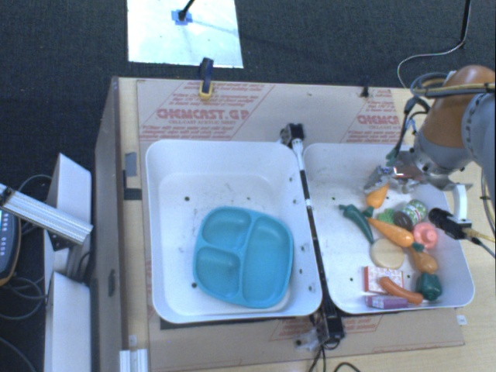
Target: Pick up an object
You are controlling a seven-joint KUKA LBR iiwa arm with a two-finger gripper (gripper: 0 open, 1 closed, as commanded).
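Dark carpet floor (62, 45) around a brown bench (232, 103), pale sheet (186, 33) beyond it.

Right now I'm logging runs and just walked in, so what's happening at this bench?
The grey arm is reaching into the right bin, its gripper low over the pile of toy food, close to a small orange piece at the pile's top edge. Nothing can be seen held between its fingers. The left bin holds a blue divided plate, untouched.

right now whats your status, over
Gripper low in right bin, fingers unclear. Small orange piece just beneath it, not seen gripped. Toy food pile crowds close by.
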